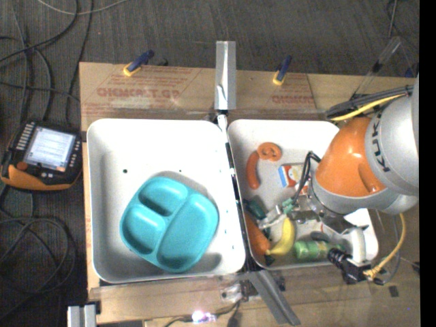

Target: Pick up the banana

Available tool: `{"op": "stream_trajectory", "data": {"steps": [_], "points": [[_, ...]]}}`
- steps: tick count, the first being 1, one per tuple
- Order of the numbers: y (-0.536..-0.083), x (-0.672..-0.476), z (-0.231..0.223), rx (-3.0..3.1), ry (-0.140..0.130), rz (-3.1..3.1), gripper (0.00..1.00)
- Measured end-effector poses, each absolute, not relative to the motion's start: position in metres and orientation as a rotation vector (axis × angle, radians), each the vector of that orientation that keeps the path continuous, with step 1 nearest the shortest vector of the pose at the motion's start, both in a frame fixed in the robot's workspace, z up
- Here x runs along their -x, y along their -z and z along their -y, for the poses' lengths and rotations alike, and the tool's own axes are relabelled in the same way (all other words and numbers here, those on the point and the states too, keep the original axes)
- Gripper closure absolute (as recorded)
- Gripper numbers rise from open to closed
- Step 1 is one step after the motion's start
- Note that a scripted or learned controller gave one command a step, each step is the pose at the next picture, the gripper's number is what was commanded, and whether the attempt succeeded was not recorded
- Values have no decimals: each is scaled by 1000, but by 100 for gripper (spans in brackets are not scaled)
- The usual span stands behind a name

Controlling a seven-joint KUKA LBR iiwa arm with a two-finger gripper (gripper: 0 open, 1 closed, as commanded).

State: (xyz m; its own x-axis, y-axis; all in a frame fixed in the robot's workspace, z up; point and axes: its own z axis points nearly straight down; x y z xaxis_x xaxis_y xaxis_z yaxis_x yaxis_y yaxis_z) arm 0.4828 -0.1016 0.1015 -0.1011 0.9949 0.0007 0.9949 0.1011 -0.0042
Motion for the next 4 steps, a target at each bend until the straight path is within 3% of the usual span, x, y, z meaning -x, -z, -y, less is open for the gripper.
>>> {"op": "stream_trajectory", "data": {"steps": [1,2,3,4], "points": [[-94,-497,151,1995,-1,2429,0],[-103,-498,151,1995,0,2429,100],[-103,-498,151,1995,0,2430,0],[-90,-488,107,2159,8,2307,0]]}}
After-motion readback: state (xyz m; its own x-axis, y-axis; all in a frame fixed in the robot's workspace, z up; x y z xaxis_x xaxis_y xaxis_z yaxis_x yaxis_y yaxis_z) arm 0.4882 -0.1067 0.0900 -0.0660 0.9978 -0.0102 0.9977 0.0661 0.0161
